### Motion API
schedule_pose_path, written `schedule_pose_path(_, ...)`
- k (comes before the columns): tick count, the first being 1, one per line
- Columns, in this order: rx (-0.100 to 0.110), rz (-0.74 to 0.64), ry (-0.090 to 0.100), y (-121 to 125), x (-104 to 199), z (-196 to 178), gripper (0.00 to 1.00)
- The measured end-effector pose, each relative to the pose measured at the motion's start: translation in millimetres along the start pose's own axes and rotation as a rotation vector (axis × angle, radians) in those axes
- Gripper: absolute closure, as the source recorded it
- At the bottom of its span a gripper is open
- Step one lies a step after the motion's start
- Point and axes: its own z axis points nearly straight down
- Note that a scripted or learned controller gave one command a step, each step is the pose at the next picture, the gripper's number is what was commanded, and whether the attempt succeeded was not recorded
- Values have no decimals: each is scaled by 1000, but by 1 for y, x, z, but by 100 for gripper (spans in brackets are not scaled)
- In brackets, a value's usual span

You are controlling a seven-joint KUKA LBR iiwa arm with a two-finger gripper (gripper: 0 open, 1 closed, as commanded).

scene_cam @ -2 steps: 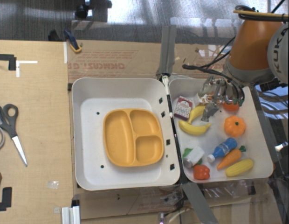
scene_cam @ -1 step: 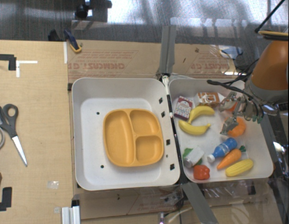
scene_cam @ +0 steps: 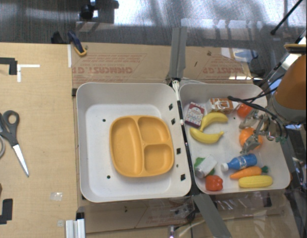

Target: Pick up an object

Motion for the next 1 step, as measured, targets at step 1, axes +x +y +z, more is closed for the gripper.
schedule_pose_path(1, 0, -5, -4, 2, -1, -10, 100)
